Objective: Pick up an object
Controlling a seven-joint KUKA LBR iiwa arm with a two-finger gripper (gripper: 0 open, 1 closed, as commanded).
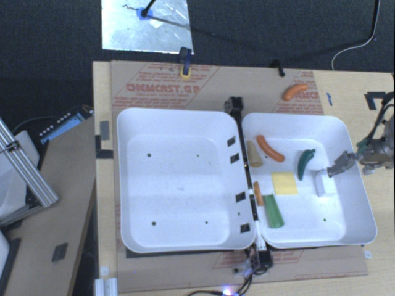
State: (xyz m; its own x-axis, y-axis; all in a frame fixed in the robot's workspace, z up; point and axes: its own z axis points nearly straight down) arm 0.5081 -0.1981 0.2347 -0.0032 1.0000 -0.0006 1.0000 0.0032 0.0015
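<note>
Reaches in from the right edge, low and nearly level. Gripper [338, 165] points left, angled slightly downward, grey and slim at its tip. Wrist bulkier behind it, cables looping above. Finger spacing too blurred to make out.

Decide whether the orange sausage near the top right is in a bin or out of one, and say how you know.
Out. The orange sausage lies on the brown board behind the right bin, beyond its rim.
</note>
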